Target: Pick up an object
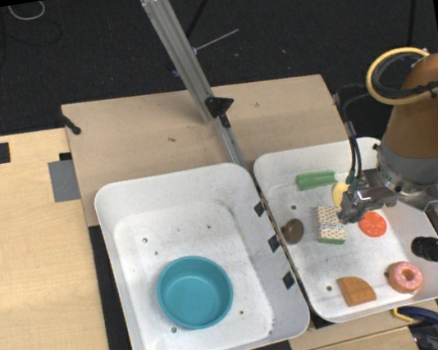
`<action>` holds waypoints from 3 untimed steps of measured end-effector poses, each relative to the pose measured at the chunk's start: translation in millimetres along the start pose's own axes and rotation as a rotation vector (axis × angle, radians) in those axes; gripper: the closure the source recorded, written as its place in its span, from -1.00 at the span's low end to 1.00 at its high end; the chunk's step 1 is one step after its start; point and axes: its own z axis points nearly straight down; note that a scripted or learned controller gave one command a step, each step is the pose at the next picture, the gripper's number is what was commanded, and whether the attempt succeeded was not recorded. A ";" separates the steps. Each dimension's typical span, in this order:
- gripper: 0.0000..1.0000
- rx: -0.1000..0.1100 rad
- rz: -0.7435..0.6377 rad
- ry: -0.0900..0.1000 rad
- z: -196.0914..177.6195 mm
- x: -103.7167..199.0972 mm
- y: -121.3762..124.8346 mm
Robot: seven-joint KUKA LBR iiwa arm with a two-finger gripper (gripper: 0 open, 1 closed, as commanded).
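Note:
My gripper (pixel 351 206) hangs low over the middle of the right bin (pixel 285 169), beside a patterned sponge block (pixel 330 224) and just left of a red-orange ball (pixel 373 225). A yellow object (pixel 338 191) peeks out from behind the gripper. A green stick (pixel 315 180) lies further back. A brown ball (pixel 293 231) rests near the bin's left wall. At the front lie a tan wedge (pixel 356 290) and a pink donut (pixel 404 277). I see nothing between the fingers.
The left bin (pixel 116 204) holds a teal bowl (pixel 193 290) at its front. A slanted metal rail (pixel 181 47) rises behind the bins. The grey arm with its orange band (pixel 414 121) comes in from the right.

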 end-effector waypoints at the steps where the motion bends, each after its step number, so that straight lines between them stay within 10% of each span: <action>1: 1.00 0.002 -0.003 0.000 -9.3 38.8 33.6; 3: 1.00 0.003 -0.003 0.000 -18.3 133.1 78.8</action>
